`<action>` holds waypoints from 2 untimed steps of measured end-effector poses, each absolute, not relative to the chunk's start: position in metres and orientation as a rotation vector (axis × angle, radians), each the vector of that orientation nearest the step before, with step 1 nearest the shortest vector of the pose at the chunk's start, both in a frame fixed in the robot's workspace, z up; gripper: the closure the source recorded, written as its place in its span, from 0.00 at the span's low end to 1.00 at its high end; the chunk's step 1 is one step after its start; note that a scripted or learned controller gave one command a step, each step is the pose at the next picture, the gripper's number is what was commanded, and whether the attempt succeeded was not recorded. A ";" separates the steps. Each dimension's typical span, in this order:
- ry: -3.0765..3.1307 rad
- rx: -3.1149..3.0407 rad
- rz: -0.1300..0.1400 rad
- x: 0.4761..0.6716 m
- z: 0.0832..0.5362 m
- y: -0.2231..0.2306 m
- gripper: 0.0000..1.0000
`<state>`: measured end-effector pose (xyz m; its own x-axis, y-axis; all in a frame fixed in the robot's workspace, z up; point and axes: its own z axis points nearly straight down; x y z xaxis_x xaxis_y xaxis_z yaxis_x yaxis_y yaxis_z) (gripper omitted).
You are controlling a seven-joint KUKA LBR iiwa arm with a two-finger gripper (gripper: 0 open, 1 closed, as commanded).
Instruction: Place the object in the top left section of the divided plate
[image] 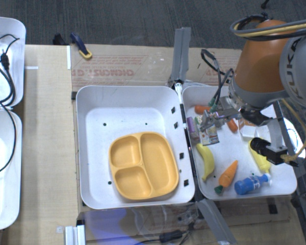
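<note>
1. While the claw (212, 120) hangs over the right bin (290, 187), a banana (206, 160), carrot (226, 176) and blue bottle (251, 184) lie below it.
2. Whether the claw is apart or together, I cannot tell.
3. Yellow divided plate (143, 165) sits in the left bin (92, 137), its three sections bare.
</note>
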<state>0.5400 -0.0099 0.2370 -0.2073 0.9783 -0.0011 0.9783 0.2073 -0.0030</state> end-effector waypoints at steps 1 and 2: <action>-2.539 -1.852 0.004 0.490 0.441 -0.028 1.00; -2.676 -1.644 0.004 0.479 0.373 0.015 1.00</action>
<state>0.4785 0.0150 0.3727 -0.4523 0.8918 -0.0008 0.8918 0.4523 -0.0027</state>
